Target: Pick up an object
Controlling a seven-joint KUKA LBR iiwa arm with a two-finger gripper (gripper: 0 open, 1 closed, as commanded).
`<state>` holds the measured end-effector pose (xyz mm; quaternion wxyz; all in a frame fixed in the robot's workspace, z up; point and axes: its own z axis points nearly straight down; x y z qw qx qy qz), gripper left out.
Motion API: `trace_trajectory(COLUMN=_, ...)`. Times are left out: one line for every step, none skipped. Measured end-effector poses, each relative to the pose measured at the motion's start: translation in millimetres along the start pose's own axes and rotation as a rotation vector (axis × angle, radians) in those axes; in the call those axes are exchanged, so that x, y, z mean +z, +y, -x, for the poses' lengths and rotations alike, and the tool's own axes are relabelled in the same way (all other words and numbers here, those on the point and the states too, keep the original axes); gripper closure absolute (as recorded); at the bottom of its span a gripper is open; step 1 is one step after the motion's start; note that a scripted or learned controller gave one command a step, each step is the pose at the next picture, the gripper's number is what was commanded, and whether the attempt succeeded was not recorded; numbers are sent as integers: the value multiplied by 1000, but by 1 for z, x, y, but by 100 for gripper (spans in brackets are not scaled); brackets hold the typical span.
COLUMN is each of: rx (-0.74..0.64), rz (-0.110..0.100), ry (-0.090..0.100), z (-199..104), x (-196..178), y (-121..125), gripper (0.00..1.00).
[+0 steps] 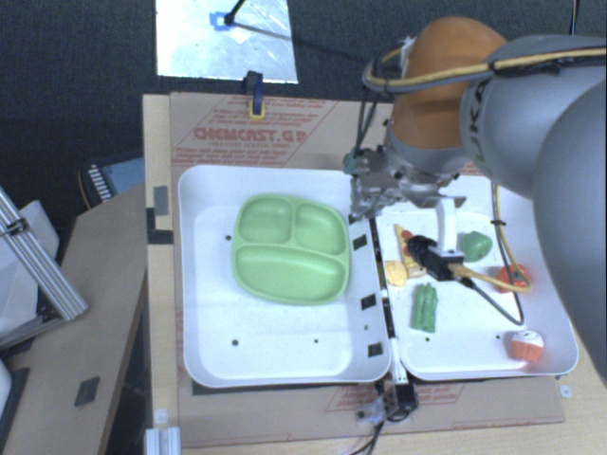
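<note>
My gripper (364, 200) hangs over the far end of the divider between the two bins, under the orange wrist band. The right bin (550, 349) holds several small things. A green ridged piece (423, 308) lies near the divider. A pale yellow piece (394, 273) sits just above it. A red and yellow piece (408, 239) lies right of the gripper. A rounded green piece (475, 245) rests further right. None of them is seen between the fingers.
A light green divided plate (289, 248) lies in the left bin (204, 330). An orange piece (517, 276) and an orange and white piece (524, 345) sit at the right bin's right side. The grey arm covers the right bin's far corner.
</note>
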<state>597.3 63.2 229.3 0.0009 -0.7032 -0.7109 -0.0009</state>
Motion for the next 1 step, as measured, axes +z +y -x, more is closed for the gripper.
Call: trace_trajectory(rx=1, rz=0, ry=0, z=-46, x=-7, y=-17, gripper=100)
